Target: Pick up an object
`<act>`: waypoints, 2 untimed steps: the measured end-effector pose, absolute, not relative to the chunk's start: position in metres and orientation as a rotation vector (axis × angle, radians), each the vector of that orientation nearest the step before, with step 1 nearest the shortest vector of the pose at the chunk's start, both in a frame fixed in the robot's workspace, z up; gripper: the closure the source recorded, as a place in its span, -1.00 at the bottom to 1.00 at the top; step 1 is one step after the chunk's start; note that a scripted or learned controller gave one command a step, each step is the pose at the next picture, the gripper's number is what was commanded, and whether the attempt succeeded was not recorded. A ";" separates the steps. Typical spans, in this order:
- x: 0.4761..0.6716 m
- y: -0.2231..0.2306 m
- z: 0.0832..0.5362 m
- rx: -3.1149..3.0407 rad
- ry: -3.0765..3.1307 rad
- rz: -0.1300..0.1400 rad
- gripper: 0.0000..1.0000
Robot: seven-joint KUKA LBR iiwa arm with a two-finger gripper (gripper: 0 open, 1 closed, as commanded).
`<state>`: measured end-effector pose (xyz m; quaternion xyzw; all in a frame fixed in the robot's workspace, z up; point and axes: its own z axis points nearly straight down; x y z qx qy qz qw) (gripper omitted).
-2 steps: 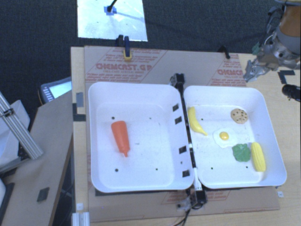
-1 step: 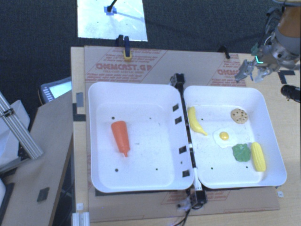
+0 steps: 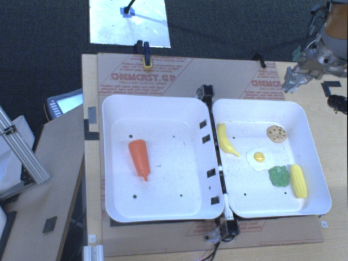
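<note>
Up in the top right corner, the gripper point(image 3: 290, 82) hangs over the bench, outside the bins and past the far corner of the right bin point(image 3: 312, 140). It holds nothing. It looks small and blurry from here, so I cannot tell how it is set. Its grey arm point(image 3: 333, 39) has an orange band just above the wrist.

All the toys to pick from sit in the two white bins. In the right bin, a yellow banana point(image 3: 225, 140) lies near the left wall. A fried egg point(image 3: 260, 159) sits in the middle. A round cookie point(image 3: 276, 133) with dark chips is near the far right side. A green leafy piece point(image 3: 279, 176) lies just beside a yellow corn cob point(image 3: 298, 180), close to the right wall.

In the left bin point(image 3: 117, 145), an orange carrot point(image 3: 140, 157) lies alone, with its thin end pointing toward the near side.

Both bins rest side by side on a brown cardboard sheet point(image 3: 179, 75) with red letters. A shiny metal plate point(image 3: 128, 15) lies on the dark floor behind the bench.
</note>
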<state>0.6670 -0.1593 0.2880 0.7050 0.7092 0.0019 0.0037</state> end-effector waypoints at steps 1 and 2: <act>0.667 -0.159 0.288 2.210 2.223 0.005 -1.00; 0.668 -0.159 0.299 2.203 2.224 0.008 1.00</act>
